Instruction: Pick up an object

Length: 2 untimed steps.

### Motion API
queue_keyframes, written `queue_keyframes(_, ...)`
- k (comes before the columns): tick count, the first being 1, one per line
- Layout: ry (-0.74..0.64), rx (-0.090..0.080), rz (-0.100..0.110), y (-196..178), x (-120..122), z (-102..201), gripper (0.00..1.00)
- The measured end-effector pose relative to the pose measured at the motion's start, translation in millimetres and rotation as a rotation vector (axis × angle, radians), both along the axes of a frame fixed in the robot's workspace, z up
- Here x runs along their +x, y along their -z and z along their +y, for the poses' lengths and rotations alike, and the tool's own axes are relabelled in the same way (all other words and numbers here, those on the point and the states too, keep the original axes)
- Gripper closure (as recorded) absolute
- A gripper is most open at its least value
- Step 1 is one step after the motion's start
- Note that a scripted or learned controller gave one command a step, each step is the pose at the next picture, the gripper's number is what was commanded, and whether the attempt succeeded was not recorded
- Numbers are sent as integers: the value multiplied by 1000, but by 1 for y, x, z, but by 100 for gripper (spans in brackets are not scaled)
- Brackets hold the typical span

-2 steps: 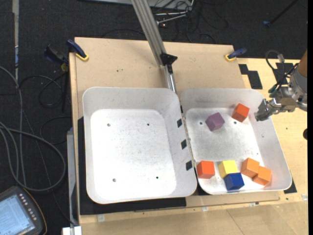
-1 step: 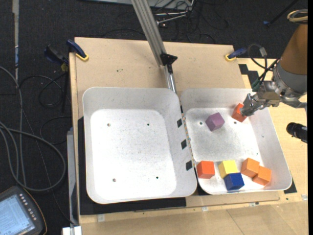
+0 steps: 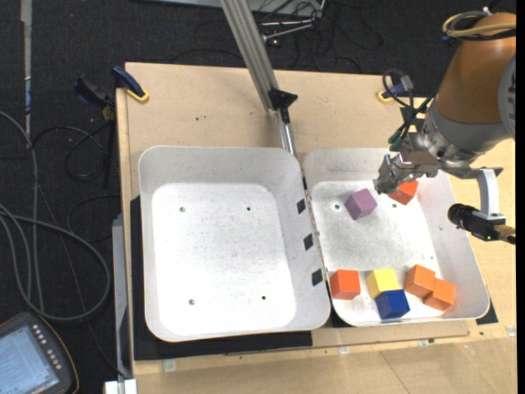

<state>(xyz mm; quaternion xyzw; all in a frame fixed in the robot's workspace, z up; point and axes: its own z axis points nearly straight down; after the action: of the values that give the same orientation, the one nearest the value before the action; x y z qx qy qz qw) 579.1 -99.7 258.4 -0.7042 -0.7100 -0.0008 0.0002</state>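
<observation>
My gripper (image 3: pixel 395 179) hangs over the far part of the right bin (image 3: pixel 467 257), reaching in from the right. An orange-red block (image 3: pixel 404 193) lies directly at its tip, partly hidden by it; whether the block is gripped or merely touched is not clear. A purple block (image 3: pixel 359 203) lies tilted just left of the gripper, apart from it. Along the bin's near edge lie an orange block (image 3: pixel 345 283), a yellow block (image 3: pixel 382 281), a blue block (image 3: pixel 393 304) and two more orange blocks (image 3: pixel 421 278) (image 3: pixel 442 294).
The left bin (image 3: pixel 156 220) sits beside the right one, sharing a central rim with black clips. A slanted metal strut (image 3: pixel 250 43) crosses the bench's far side. Clamps sit at the bench's far corners, and a black fitting (image 3: pixel 472 218) juts in at the right.
</observation>
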Motion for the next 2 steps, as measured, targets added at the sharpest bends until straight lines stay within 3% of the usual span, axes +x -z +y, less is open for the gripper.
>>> queue_keyframes(2, 1, 0, 3, 21, 24, 109, 100)
